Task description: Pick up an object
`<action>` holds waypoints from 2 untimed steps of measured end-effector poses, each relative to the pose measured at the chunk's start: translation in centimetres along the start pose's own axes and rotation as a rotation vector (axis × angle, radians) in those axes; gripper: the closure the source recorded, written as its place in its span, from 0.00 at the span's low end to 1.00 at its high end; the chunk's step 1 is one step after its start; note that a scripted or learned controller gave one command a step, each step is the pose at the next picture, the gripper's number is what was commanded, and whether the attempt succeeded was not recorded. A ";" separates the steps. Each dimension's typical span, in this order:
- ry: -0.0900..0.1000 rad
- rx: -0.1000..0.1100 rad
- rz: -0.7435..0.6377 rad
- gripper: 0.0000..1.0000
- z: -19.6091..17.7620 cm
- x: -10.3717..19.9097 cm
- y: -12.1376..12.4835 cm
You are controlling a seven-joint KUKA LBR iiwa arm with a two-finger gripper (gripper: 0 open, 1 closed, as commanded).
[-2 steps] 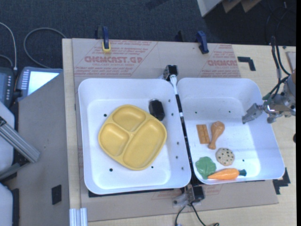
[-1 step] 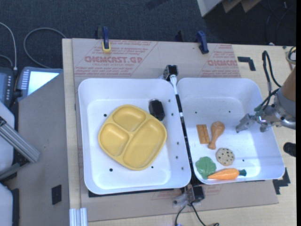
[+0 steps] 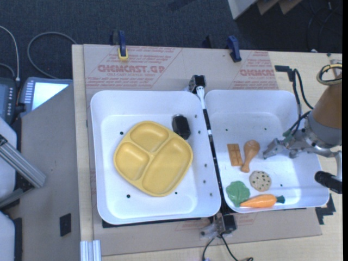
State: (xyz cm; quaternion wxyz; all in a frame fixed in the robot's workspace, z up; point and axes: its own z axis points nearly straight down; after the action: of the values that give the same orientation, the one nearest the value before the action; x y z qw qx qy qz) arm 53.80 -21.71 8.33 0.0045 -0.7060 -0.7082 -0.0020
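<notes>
The right bin (image 3: 272, 105) holds several toy foods: a tan wafer (image 3: 234, 154), a brown drumstick (image 3: 250, 153), a chocolate-chip cookie (image 3: 260, 180), a green leaf (image 3: 237, 191) and an orange carrot (image 3: 260, 202). My gripper (image 3: 276, 148) reaches in from the right over that bin's right half, just right of the drumstick and apart from it. Its fingers are spread and hold nothing.
The left bin (image 3: 103, 145) carries a yellow divided plate (image 3: 153, 157), with a small black object (image 3: 181, 126) at the plate's upper right. The divider between the bins (image 3: 208, 140) runs down the middle. Cables (image 3: 296, 91) hang near the arm at the right.
</notes>
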 end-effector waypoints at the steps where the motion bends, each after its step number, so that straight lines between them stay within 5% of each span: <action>1: -0.007 -0.003 0.001 1.00 -1.1 -0.2 0.0; 2: -0.012 -0.009 0.002 1.00 -7.3 0.3 -0.3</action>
State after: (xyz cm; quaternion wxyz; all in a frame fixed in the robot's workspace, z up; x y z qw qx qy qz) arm 53.52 -21.51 15.64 -0.0030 -0.7068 -0.7075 -0.0010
